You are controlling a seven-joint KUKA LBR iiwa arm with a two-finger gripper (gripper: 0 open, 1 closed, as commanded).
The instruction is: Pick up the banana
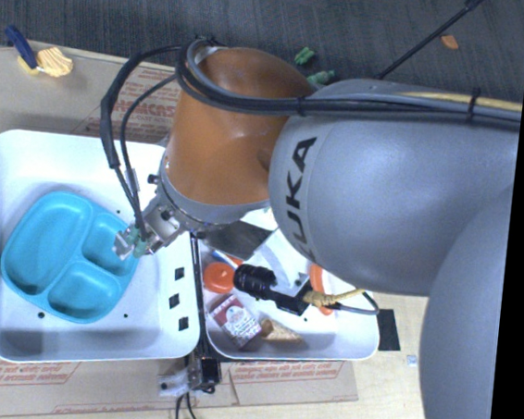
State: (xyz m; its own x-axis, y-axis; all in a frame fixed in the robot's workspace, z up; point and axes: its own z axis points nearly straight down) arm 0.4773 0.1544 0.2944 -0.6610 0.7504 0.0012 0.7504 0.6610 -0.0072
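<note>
My gripper (136, 241) hangs over the left bin (0, 223), at the right edge of a blue sectioned plate (61, 257) that lies in that bin. The orange band and grey body of the arm cover most of the right bin (359, 349). Below the arm, the front of the right bin shows a red and brown packet (236, 322), an orange-red thing (220, 277) and a tan piece (283, 335). Whatever lies further back in that bin is hidden by the arm.
Between the two bins runs the rim (198, 300), close to the gripper's right. A yellow and blue object (47, 60) lies on the bench at the far left, outside the bins. Small green bits (307, 60) lie beyond the bench's far edge.
</note>
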